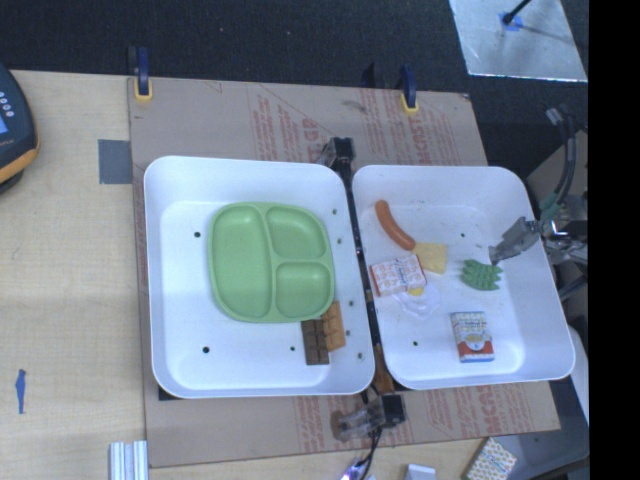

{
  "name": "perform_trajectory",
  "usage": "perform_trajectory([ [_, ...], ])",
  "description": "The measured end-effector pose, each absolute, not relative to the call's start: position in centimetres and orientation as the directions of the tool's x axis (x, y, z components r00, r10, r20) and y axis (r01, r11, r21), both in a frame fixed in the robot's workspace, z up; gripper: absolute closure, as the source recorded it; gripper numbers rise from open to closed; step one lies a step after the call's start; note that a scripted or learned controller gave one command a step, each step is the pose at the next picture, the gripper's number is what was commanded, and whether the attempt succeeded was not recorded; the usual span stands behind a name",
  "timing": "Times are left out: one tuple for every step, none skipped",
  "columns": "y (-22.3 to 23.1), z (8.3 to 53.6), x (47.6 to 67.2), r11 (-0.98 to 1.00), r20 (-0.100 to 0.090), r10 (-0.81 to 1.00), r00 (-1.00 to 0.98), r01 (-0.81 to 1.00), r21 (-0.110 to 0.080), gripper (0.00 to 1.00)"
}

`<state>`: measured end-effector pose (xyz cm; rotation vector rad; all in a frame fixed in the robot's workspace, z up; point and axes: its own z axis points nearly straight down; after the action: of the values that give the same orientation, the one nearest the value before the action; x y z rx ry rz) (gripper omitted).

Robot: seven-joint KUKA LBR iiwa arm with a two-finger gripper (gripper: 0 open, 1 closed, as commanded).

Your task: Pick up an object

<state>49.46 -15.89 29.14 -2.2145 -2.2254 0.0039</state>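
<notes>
The right bin (520, 363) holds several small items. These are an orange sausage (395, 225), a yellow cheese wedge (432, 258), a red-and-white packet (398, 275), a green leafy toy (482, 274) and a small red-and-white box (471, 335). My gripper (512, 241) reaches in over the right bin's right rim, its tip just above and to the right of the green leafy toy. Nothing is visibly held in it.
The left bin (175, 358) holds a green divided plate (271, 261) and a brown waffle-like bar (323, 333) at its front right. A black clamp (341, 152) sits between the bins at the back. A yellow-edged device (14, 123) lies at far left.
</notes>
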Motion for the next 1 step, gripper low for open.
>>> perform_trajectory([
  [-15.78, 18.73, 53.49, 0.009, 0.002, 1.0, -0.009, 1.0, -0.012, 0.0],
])
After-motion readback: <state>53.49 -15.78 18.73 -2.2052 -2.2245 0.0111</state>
